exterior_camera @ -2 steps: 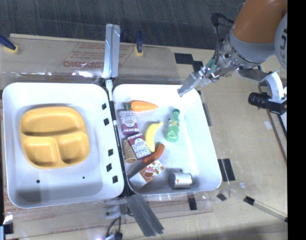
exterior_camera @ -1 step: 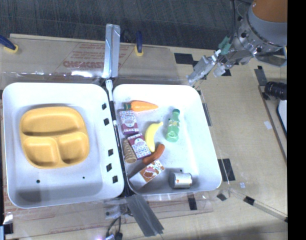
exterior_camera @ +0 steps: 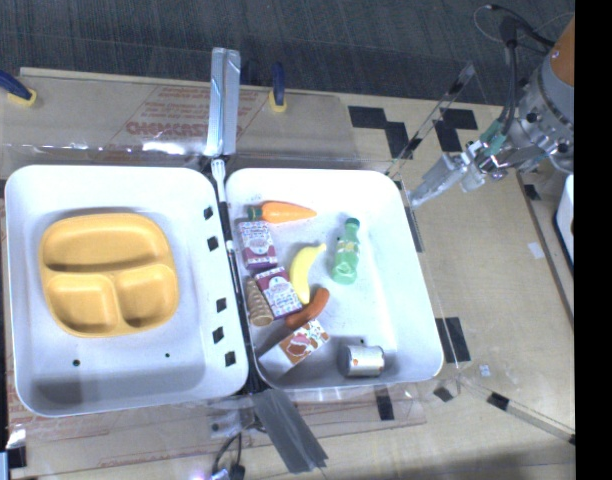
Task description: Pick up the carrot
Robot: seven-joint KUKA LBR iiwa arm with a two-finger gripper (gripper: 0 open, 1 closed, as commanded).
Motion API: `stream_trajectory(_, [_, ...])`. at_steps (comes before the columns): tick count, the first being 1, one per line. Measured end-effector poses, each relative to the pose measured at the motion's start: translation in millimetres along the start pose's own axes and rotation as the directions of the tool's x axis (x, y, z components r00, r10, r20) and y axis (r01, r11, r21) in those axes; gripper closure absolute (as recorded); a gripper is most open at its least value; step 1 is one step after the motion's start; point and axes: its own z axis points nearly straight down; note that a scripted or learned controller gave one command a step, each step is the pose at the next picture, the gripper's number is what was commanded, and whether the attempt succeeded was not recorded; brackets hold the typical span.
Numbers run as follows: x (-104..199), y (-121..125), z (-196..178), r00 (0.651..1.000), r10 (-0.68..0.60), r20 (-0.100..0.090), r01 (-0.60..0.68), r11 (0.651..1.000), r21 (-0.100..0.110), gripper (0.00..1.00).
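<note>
Lying in the right bin [exterior_camera: 411, 268], carrot [exterior_camera: 287, 211]; gripper [exterior_camera: 426, 192] state seemingly unreadable.

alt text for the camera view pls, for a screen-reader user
A carrot lies at the back of the right bin, among a banana, green bottle, can and snack packs. The left bin holds a yellow tray; the gripper hovers outside, right of the bins.

Carrot [exterior_camera: 287, 210] at back of right bin [exterior_camera: 414, 268]; banana [exterior_camera: 304, 271] before it; tray [exterior_camera: 108, 272] in left bin [exterior_camera: 26, 298].
</note>
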Motion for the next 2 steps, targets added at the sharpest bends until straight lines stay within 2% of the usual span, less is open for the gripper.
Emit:
stream_trajectory(1, [9,-31,34,0.998,-0.061,0.000,0.061,0.998,0.002,0.00])
stream_trajectory(2, [-23,-40,1,0.992,0.123,0.002,-0.123,0.992,0.000,0.00])
